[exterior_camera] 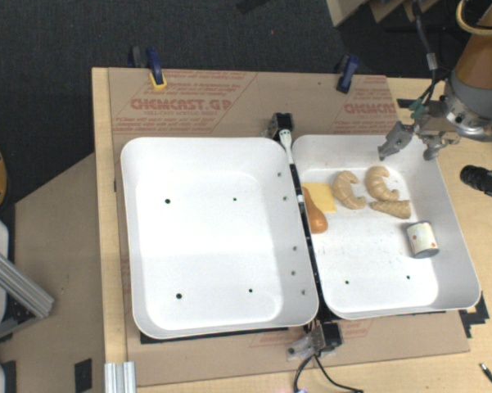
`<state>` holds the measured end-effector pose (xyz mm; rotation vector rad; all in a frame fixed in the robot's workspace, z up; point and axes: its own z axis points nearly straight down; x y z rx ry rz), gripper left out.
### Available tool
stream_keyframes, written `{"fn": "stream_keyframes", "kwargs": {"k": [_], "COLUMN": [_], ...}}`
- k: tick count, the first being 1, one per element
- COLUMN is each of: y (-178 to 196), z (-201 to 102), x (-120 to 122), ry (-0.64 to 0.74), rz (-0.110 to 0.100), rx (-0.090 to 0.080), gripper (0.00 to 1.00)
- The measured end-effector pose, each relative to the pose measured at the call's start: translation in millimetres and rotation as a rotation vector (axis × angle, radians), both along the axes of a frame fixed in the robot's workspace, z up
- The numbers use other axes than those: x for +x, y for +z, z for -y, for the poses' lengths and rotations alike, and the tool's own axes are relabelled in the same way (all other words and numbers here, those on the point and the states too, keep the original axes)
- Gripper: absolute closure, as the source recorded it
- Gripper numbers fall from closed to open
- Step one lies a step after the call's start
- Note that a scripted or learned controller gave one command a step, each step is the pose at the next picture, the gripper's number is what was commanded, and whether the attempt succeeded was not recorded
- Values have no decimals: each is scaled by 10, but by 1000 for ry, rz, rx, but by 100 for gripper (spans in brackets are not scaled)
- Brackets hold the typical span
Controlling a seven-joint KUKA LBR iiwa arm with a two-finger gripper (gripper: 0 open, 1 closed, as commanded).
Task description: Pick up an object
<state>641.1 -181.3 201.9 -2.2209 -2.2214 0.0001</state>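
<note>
Arm (477, 64) reaching in from right, orange band sitting just above wrist. Gripper (413, 144) hanging below wrist, pointing down. Two fingers (392, 143) spreading apart, gap between tips, gripping nothing.

**What you can count on the bench**

You have two white bins: the left bin (205, 236) and the right bin (442, 268). You can count two curled pastries (349, 189) (381, 181), one long tan piece (391, 209), one yellow slab (319, 196), one orange sausage shape (316, 218) and one small silver can (422, 239). You have one gripper (414, 144) and two blue clamps (155, 65) (347, 72).
</note>
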Motion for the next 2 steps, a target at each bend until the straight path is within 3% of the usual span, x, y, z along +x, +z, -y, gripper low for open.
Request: {"fn": "stream_keyframes", "kwargs": {"k": [1,2], "y": [113,1792], "z": [0,-93], "x": [8,281], "ry": [1,4], "rz": [4,23], "rx": [-1,-7], "gripper": [100,100]}}
